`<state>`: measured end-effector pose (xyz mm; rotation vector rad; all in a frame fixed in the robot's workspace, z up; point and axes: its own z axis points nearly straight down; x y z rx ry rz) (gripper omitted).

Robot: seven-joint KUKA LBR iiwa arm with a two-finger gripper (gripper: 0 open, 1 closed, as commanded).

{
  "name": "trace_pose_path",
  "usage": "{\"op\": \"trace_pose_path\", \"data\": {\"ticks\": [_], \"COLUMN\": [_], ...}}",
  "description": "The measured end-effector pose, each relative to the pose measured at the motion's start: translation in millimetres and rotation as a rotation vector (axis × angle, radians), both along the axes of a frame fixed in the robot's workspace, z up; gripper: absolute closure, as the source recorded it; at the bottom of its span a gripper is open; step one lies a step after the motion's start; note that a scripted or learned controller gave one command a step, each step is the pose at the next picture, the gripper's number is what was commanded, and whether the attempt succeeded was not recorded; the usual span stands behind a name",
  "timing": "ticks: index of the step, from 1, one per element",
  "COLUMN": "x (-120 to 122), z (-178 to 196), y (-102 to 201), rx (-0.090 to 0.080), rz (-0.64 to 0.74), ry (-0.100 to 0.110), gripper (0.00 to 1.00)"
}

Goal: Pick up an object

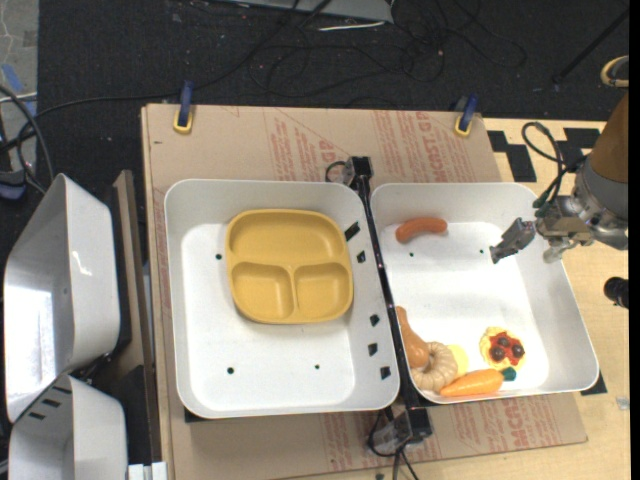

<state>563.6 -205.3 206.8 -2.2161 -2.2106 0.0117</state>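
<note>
My gripper (532,238) hangs over the right edge of the right bin (470,288), its two fingers spread open with nothing between them. An orange sausage (421,229) lies at the back of that bin, to the gripper's left. Along the bin's front edge lie a tan chicken leg (412,340), a beige shrimp-like piece (437,361), an orange carrot (472,382) and a small yellow pizza slice with red toppings (502,347). All of these sit well in front of the gripper.
The left bin (200,368) holds a yellow divided plate (290,265). A black divider with clips (372,268) runs between the bins. Both bins rest on a cardboard sheet (290,138) held by yellow clamps. Cables lie on the dark floor behind.
</note>
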Motion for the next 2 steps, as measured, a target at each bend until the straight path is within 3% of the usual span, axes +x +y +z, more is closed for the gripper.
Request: {"op": "trace_pose_path", "data": {"ticks": [1, 2], "x": [3.2, 3.8], "z": [7.9, -35.9], "y": [0.8, 5.4], "rx": [-0.003, -0.002], "rz": [0.004, 0.003], "ry": [-0.013, -0.010], "gripper": [0.00, 0.00]}}
